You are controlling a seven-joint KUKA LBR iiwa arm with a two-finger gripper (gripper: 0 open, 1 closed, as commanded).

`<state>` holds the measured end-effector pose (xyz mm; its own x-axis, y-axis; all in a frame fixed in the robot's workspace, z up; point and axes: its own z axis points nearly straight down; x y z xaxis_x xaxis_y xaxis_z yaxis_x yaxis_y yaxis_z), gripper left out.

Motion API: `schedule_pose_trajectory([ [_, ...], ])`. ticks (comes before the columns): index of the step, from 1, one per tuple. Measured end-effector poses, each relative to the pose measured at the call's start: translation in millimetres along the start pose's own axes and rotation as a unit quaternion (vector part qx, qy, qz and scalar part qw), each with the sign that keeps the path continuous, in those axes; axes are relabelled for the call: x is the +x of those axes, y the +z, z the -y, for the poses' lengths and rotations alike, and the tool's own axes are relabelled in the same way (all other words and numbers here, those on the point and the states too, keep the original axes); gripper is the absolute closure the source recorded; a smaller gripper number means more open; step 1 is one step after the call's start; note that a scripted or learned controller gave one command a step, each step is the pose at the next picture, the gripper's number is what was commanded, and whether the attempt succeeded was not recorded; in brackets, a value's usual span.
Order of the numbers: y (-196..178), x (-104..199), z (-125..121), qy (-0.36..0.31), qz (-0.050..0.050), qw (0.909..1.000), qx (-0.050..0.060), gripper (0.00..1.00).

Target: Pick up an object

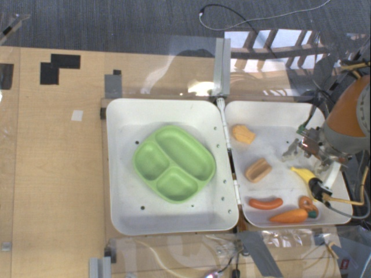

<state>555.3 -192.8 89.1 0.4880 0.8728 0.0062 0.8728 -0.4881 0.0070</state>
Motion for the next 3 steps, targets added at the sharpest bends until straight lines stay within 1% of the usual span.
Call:
schedule_pose_trajectory([
  [1,1.0,5.2,-10.5,0.250,0.001,0.9681,0.000,0.00],
  [2,-25.5,29.0,-74.3,0.412,0.003,0.9110,0.001,0.00],
  [3,-39.6,-31.7,31.2,0.370,0.003,0.9289,0.002,0.00],
])
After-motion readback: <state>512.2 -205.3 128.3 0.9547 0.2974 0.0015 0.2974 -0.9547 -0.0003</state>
